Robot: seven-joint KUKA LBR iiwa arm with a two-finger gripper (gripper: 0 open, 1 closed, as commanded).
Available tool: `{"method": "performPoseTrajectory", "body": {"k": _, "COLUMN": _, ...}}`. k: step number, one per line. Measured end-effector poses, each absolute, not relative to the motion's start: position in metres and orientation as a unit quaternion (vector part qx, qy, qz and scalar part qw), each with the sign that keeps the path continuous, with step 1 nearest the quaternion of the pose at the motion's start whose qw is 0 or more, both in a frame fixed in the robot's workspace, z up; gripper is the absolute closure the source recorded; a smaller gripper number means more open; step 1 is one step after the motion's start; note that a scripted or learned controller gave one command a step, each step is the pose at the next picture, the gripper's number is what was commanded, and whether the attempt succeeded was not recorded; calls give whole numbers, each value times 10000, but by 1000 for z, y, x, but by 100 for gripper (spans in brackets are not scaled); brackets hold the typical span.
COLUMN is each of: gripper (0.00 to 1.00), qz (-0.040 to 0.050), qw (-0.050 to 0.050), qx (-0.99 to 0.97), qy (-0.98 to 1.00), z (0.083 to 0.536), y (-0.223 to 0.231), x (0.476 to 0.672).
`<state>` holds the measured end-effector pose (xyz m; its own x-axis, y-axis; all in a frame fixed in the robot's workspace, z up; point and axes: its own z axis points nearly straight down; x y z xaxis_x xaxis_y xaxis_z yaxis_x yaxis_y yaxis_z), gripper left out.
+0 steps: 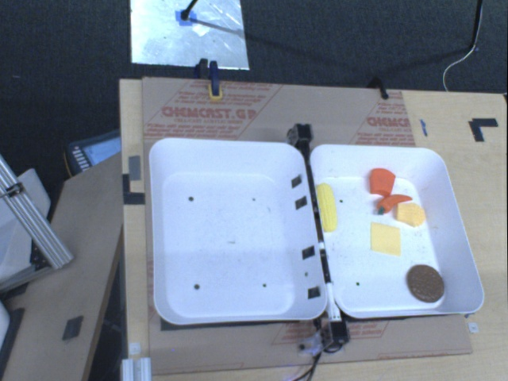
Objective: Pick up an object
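Nothing picked yet; the whole grab is left.
My gripper's state I cannot tell. The right bin (456, 205) holds five things: one corn cob (326, 206) at its left edge, one orange piece (382, 182) and one cheese wedge (410, 213) toward the far right corner, one yellow square (386, 239) mid-bin, one brown disc (425, 282) near the front right corner.

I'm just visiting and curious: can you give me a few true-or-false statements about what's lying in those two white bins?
1. All the items lie in the right bin. True.
2. The corn cob lies in the middle of the left bin. False: it lies in the right bin, along its left wall.
3. The brown disc sits nearest the front right corner. True.
4. The yellow square rests on top of the disc. False: they lie apart.
5. The orange piece lies toward the back. True.
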<state>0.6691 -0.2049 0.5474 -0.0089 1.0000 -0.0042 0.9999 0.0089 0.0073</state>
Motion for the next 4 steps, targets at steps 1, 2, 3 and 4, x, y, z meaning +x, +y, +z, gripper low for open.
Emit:
{"method": "performPoseTrajectory", "body": {"k": 1, "gripper": 0, "qz": 9, "qw": 37, "qx": 7038, "qy": 7104, "z": 547, "y": -205, "x": 669}}
{"method": "performPoseTrajectory", "body": {"k": 2, "gripper": 100, "qz": 16, "qw": 60, "qx": 7024, "qy": 7118, "z": 559, "y": -204, "x": 669}}
{"method": "performPoseTrajectory", "body": {"k": 3, "gripper": 0, "qz": 15, "qw": 57, "qx": 7023, "qy": 7119, "z": 559, "y": -204, "x": 669}}
{"method": "performPoseTrajectory", "body": {"k": 4, "gripper": 100, "qz": 24, "qw": 84, "qx": 7009, "qy": 7133, "z": 571, "y": -203, "x": 670}}
